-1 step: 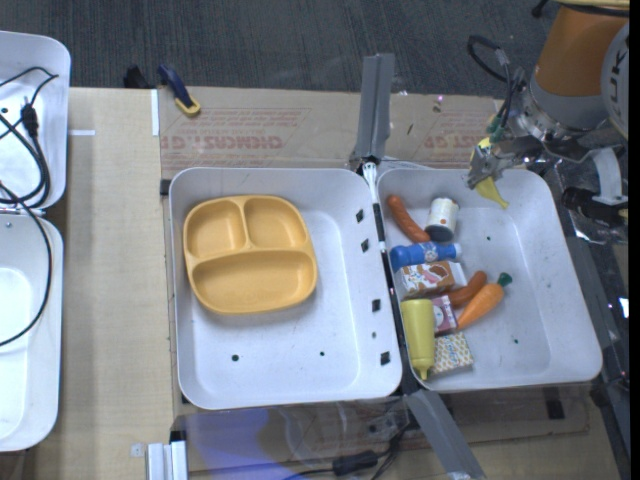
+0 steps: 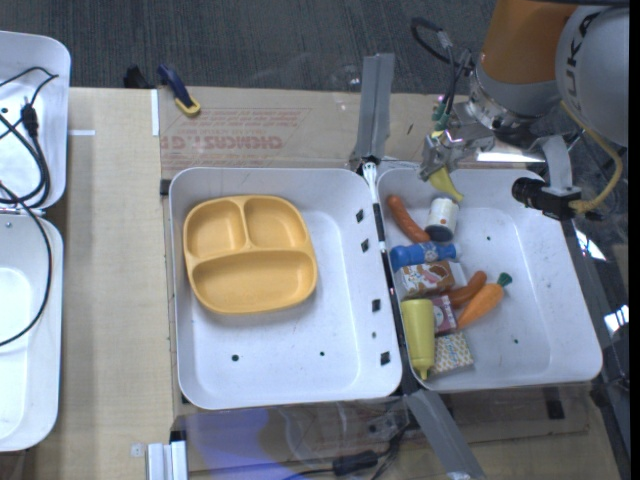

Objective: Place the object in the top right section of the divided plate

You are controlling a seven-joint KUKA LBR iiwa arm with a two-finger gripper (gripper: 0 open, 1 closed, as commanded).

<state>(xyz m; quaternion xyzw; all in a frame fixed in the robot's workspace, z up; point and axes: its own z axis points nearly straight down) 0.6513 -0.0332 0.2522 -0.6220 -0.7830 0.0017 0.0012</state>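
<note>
The yellow divided plate (image 2: 250, 254) lies in the left bin (image 2: 290, 368), with two small sections along its far side and one long section nearer me. Its top right section (image 2: 276, 224) holds nothing. My gripper (image 2: 441, 166) hovers over the far left corner of the right bin (image 2: 540, 358), well to the right of the plate. A small yellow banana-like piece (image 2: 444, 184) hangs between its fingers, slightly above the bin floor.
Along the right bin's left side lie a reddish sausage (image 2: 404, 218), a small white bottle (image 2: 440, 216), a blue packet (image 2: 424, 256), a carrot (image 2: 483, 302), a yellow squeeze bottle (image 2: 418, 334) and snack packets (image 2: 440, 303). A grey divider bar (image 2: 374, 118) stands between the bins.
</note>
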